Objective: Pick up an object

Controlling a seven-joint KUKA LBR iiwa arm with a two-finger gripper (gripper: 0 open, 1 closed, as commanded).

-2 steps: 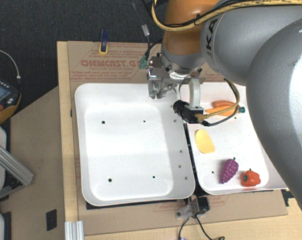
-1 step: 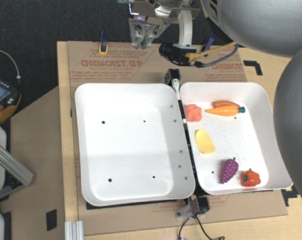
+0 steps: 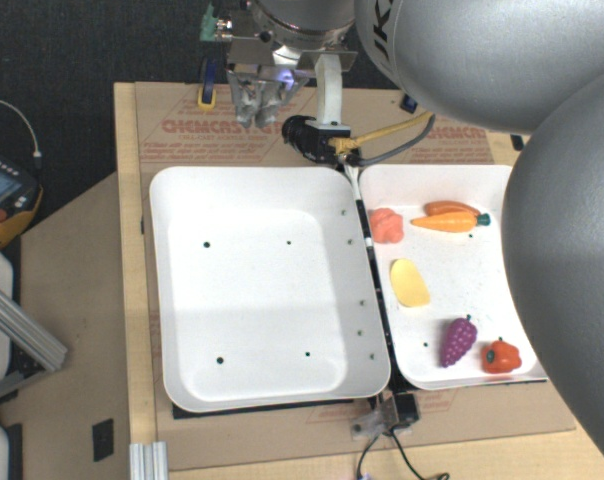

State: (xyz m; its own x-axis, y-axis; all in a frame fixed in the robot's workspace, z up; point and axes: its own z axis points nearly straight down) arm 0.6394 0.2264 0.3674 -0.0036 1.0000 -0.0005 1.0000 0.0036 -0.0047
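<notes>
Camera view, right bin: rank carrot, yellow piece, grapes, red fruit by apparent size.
1. carrot, longest by far
2. yellow piece
3. grapes, close to the yellow piece, so that order is unsure
4. red fruit, smallest

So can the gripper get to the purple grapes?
Probably yes. The purple grapes lie uncovered in the right bin, with a red toy close beside them. The gripper hangs beyond the left bin, so it must swing across first.

Bench [image 3: 132, 318] topped with brown board, red lettering along its far edge, left white bin [image 3: 252, 298] lying flat on it, right white bin [image 3: 452, 268] touching alongside, small black fitting [image 3: 404, 408] at near edge between the bins
</notes>
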